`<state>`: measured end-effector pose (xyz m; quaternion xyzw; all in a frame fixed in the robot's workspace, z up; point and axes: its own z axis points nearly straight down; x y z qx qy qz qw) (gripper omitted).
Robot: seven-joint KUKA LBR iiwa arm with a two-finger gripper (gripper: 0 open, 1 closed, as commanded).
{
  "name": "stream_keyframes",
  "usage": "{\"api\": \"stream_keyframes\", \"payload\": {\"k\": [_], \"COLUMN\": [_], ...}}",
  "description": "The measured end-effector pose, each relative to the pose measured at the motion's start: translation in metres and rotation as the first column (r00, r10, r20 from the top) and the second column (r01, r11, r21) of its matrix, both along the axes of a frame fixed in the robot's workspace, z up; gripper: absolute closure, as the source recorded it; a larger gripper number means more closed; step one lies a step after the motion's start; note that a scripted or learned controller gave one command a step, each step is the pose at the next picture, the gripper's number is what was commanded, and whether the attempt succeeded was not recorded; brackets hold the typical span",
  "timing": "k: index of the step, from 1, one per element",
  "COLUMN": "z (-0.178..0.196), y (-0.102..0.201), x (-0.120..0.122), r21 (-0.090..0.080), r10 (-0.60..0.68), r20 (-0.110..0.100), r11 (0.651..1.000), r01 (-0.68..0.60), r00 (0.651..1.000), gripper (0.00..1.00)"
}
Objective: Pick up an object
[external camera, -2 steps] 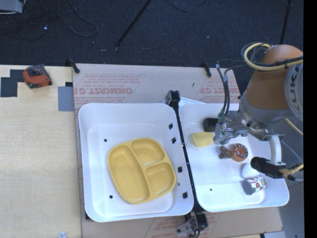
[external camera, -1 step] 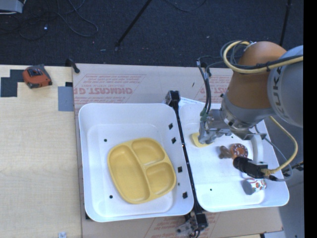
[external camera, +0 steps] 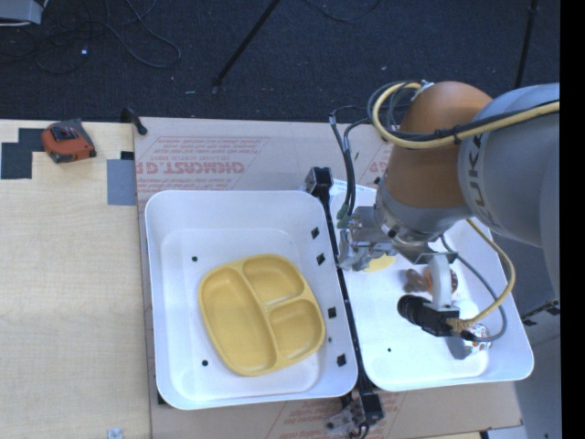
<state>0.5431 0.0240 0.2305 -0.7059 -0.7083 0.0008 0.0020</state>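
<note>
observation: the arm (external camera: 439, 154) stands over the right bin (external camera: 402, 364), with its wrist low at that bin's left wall. the gripper (external camera: 364, 248) is mostly covered by the wrist housing. whether it is open or closed cannot be told, and nothing can be seen held in it.

candidate objects: a small yellow item (external camera: 380, 263) lies on the right bin's floor just beside the gripper, on the side away from the left bin, and looks to be touching it or nearly so. part of it is under the wrist, so its shape and long axis cannot be read. a brown item (external camera: 416, 280) lies a little further in the same direction, also partly hidden. a yellow divided plate (external camera: 260, 314) lies flat in the middle of the left bin (external camera: 154, 273), across the two bin walls from the gripper. it is close to square in outline, with no strong long axis.

assessment: the small yellow item is by far the nearest target, and the approach appears to be at or near the descent stage. the plate would require a crossing over the divider and offers only a thin rim to grip.

risk: the gripper is close to the bin wall, so a jaw may catch the wall rather than the item.
</note>
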Motion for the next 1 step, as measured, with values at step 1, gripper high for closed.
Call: {"api": "stream_keyframes", "payload": {"k": [1], "z": [0.0071], "y": [0.0588], "x": [0.0026], "r21": [0.000], "r10": [0.002], "r20": [0.001], "r11": [1.000], "r01": [-0.002], "r00": [1.000], "gripper": [1.00]}}
